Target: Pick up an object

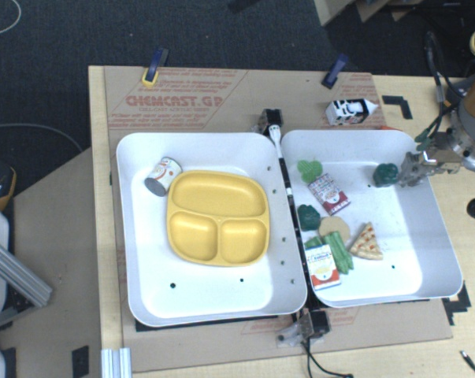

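Note:
My gripper (pixel 410 169) reaches in over the right rim of the right bin (pixel 426 274). A dark green round object (pixel 385 174) lies right against its left side, and I cannot make out whether it is gripped. Further left in this bin are a light green leafy piece (pixel 309 168), a red and white packet (pixel 328 194), a dark green lump (pixel 308 216), a tan cookie (pixel 334 227), green beans (pixel 339 252), a pizza slice (pixel 367 242) and a small red and white carton (pixel 322 267).
The left bin (pixel 142 290) holds a yellow divided plate (pixel 218 217) and a small tipped can (pixel 162 176). A black and white carton (pixel 350 111) lies on the cardboard behind the right bin. Clamps sit at the board's back edge.

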`<state>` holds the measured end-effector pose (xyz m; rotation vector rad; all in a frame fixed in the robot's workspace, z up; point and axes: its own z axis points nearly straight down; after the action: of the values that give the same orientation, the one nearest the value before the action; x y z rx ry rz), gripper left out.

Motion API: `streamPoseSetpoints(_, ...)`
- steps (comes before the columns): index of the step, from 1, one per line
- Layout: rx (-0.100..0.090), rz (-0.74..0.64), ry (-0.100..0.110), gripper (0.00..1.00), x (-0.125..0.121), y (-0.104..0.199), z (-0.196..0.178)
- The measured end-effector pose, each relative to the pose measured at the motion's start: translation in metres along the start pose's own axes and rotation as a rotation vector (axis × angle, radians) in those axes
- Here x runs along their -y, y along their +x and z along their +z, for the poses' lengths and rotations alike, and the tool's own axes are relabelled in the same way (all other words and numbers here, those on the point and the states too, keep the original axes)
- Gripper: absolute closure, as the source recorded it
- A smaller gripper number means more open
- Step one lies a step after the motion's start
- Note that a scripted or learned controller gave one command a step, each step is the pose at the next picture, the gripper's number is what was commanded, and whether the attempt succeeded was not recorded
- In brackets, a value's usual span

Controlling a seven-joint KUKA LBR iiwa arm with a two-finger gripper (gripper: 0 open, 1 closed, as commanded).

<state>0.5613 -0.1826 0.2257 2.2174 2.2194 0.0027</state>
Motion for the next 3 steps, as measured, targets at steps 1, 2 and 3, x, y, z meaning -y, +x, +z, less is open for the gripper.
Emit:
streamPoseSetpoints(1, -0.002, -0.004, 0.001, 1.0, -0.024, 0.043, 0.01)
streamPoseSetpoints(2, -0.002, -0.006, 0.0, 1.0, -0.052, 0.092, 0.016)
streamPoseSetpoints(3, -0.003, -0.006, -0.002, 1.0, -0.076, 0.142, -0.008)
